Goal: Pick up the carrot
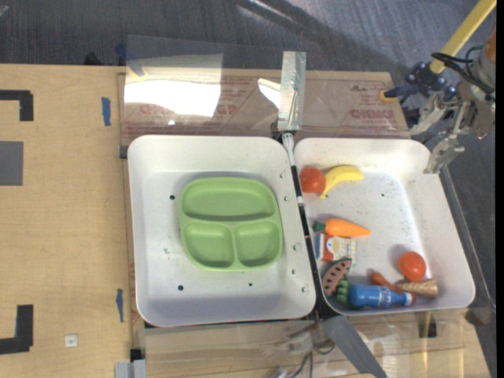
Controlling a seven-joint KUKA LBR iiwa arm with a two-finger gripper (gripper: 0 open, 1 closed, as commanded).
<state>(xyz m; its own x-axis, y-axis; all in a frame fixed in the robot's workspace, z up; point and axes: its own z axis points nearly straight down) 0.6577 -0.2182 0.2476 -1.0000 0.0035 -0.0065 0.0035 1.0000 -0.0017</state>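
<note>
The pincer point(442, 150) hangs at the far right corner of the right bin point(465, 270), over the rim, its pale fingers pointing down; whether it is clenched or released I cannot tell from this angle, and nothing shows between the fingers.

The carrot point(346, 227) lies well apart from the pincer, down and to the left of it, near the middle of the right bin's left side. It is bright orange, short and tapered, lying flat with its pointed tip toward the right and a small green stub at its left end. Just under it, touching or nearly so, sits a small carton point(337, 248).

Between the pincer and the carrot, a yellow banana point(343, 176) curves beside a red tomato point(312, 180). Further below the pincer rests an orange ball point(412, 265), and along the near edge a blue bottle point(376, 296) lies on its side.

Far to the left of the pincer, the left bin point(150, 235) holds a green divided plate point(231, 223) on the worktop point(63, 227).
</note>
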